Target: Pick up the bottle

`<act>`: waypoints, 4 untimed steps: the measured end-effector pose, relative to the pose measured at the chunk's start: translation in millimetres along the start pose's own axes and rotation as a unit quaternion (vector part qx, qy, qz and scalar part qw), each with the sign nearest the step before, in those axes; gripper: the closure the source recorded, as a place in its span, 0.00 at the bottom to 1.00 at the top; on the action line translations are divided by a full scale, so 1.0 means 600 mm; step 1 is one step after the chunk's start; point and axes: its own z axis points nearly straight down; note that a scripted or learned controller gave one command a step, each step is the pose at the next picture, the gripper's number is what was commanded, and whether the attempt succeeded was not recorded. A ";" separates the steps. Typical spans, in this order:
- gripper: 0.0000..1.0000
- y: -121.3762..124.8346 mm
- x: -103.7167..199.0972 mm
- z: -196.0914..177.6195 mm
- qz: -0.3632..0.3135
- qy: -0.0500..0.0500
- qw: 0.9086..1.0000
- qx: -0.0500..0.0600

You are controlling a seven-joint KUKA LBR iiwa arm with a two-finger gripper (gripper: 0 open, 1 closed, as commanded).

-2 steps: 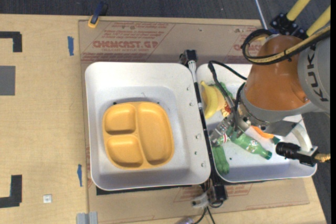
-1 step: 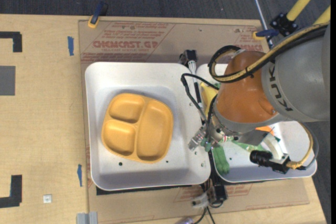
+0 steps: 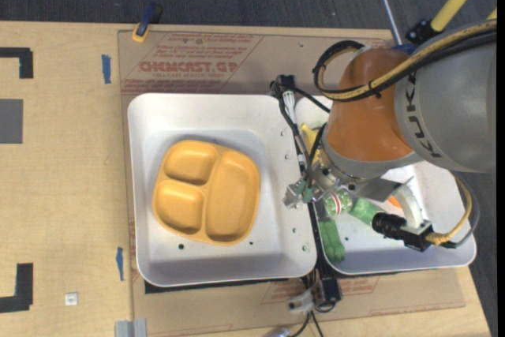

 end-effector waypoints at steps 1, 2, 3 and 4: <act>1.00 0.008 0.008 0.000 0.011 0.000 1.000 0.000; 1.00 0.044 -0.023 0.000 0.115 0.000 0.993 0.000; 1.00 0.012 0.017 -0.045 -0.118 0.001 0.993 0.001; 1.00 -0.009 0.035 0.000 -0.002 0.001 1.000 0.001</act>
